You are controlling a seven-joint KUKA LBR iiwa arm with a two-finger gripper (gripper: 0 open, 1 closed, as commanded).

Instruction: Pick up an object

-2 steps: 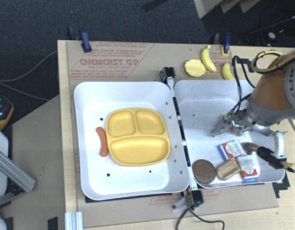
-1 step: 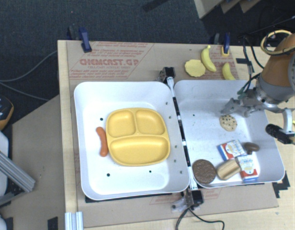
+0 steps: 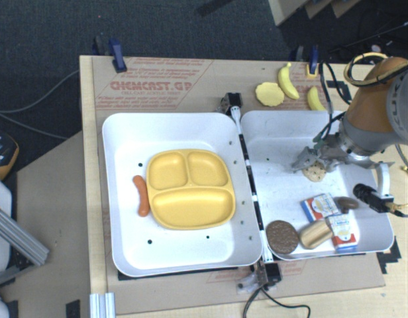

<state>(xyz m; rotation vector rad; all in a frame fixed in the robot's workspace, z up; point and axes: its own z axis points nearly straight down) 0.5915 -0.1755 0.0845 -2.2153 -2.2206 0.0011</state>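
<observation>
The arm (image 3: pixel 379 105), grey with an orange band, reaches in from the right over the right bin (image 3: pixel 277 134). Its gripper (image 3: pixel 314 161) sits low above the bin's middle, directly over a small pale, speckled cookie-like piece (image 3: pixel 315 173) that lies on the bin floor. Whether the fingers are spread, pressed together or pinching that piece cannot be told, because the metal parts of the wrist blur together there.

Toward the front of the same bin lie several more things: a round dark brown cookie (image 3: pixel 281 236) at the front left corner, a tan bread-roll shape (image 3: pixel 315 234) just beside it, a red, white and blue packet (image 3: pixel 321 207) behind the roll, and a second small carton (image 3: pixel 343 232) to its right. A dark brown item (image 3: pixel 348 204) rests near the first packet.

The left bin (image 3: pixel 124 171) holds a yellow divided plate (image 3: pixel 189 189) with three compartments, and a small orange-red sausage (image 3: pixel 142 195) lies just beside the plate's left edge.

On the surface (image 3: pixel 157 85) behind the right bin lie two yellow bananas (image 3: pixel 288 82) and a yellow lumpy piece (image 3: pixel 269 94).
</observation>
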